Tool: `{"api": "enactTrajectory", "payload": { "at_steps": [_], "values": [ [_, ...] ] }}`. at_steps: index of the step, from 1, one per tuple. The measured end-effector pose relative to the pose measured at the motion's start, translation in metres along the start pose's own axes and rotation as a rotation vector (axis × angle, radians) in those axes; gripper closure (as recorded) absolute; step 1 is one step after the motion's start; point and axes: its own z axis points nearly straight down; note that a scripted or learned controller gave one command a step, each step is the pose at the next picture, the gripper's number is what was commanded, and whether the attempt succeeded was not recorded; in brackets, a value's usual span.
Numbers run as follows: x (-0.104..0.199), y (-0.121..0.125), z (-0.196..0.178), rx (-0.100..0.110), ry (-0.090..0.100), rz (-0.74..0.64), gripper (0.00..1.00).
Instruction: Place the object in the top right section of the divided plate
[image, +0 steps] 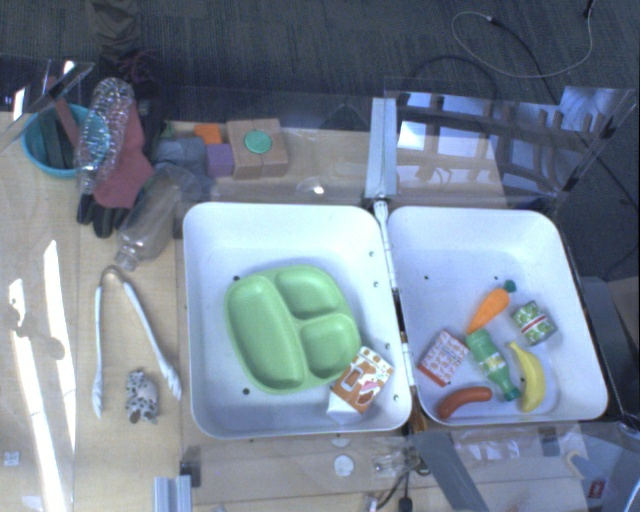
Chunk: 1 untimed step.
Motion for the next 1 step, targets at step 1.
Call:
{"api": "enactTrajectory", "payload": {
  "at_steps": [1],
  "values": [
    [0.0115, -0.0523, 0.0042, 0.001, 0.0, -0.332, 1.0]
  ]
}}
